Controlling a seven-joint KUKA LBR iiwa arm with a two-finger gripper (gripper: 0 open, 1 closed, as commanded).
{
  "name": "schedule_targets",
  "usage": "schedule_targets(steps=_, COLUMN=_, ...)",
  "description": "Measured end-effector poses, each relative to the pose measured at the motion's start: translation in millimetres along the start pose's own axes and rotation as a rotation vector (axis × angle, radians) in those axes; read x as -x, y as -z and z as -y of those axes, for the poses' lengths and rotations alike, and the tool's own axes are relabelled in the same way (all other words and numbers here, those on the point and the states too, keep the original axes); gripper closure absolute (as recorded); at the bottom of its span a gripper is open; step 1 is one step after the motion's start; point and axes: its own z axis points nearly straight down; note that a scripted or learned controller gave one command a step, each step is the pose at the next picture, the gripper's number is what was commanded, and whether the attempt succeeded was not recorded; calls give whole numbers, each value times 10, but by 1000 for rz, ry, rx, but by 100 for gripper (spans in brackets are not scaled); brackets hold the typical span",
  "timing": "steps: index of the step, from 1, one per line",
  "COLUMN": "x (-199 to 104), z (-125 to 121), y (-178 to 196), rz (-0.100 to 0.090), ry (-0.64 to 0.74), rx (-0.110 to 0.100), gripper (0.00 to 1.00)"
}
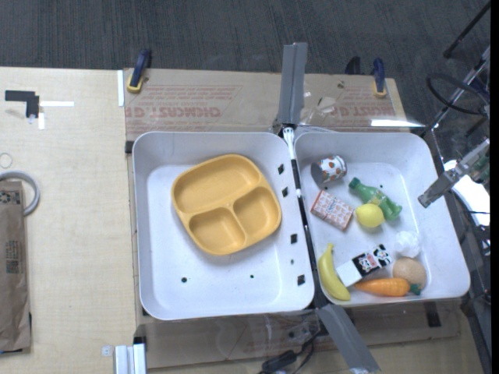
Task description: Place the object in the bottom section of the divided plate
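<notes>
The end effector (pixel 437 192) is hanging at the right edge of the toy bin (pixel 437 162), holding nothing; how open it is cannot be told. The yellow plate (pixel 226 202) is waiting in the left bin (pixel 156 209). The toys are crowding together, so a grab could slip or take two.

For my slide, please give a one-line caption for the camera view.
Yellow divided plate in the left bin; toy foods including a banana in the right bin.
</notes>
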Motion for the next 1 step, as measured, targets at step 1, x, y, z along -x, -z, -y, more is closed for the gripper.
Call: schedule_targets(steps=1, x=0, z=0, y=0, rz=0, ry=0, rx=0, gripper=0)
